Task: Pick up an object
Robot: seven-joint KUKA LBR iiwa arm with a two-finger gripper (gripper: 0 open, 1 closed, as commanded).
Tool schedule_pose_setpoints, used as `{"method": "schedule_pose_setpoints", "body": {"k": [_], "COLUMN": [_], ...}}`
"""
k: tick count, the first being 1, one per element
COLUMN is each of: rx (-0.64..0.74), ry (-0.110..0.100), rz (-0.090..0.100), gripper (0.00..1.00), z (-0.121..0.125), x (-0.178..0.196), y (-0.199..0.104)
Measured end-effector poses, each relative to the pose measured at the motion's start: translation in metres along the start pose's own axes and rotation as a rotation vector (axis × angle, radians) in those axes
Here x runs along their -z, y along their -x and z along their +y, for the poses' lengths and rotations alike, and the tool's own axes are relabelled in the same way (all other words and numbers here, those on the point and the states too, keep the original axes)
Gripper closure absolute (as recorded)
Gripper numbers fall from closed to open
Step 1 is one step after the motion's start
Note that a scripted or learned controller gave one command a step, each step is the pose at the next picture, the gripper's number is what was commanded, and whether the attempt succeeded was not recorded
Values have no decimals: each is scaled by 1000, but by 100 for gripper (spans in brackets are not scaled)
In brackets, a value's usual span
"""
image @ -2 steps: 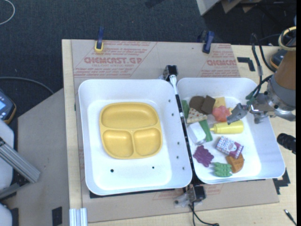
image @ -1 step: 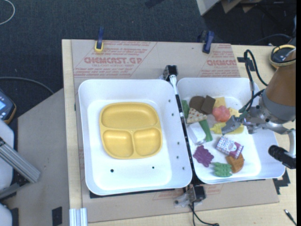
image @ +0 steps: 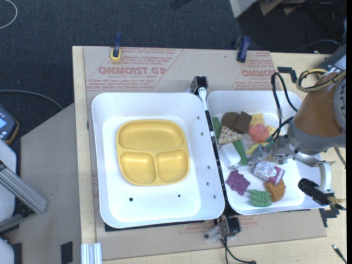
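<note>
The right bin [image: 220, 100] holds several toy food pieces. Among them are a brown block [image: 231, 119], a pink-red piece [image: 258, 132], a green stick [image: 240, 150], a purple grape bunch [image: 237, 181], a green piece [image: 259, 198] and an orange piece [image: 276, 190]. A pink-and-white carton [image: 268, 172] lies near the bin's front. My gripper [image: 266, 157] hangs low inside this bin, just above the carton and to the right of the green stick. The grey wrist and orange band hide the bin's right side.
The left bin [image: 104, 164] holds a yellow divided plate [image: 153, 150]. A black-edged divider [image: 209, 136] runs between the two bins. Cables loop above the arm [image: 286, 87] at the right bin's far corner.
</note>
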State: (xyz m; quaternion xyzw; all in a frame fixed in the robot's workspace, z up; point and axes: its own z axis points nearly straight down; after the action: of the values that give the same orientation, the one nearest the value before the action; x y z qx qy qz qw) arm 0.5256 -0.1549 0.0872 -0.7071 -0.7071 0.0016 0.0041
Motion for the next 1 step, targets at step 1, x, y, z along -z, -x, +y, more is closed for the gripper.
{"method": "schedule_pose_setpoints", "body": {"k": [1], "rx": [-1], "ry": [4], "rz": [-1], "gripper": [0], "z": [0], "x": [-3], "y": [0]}}
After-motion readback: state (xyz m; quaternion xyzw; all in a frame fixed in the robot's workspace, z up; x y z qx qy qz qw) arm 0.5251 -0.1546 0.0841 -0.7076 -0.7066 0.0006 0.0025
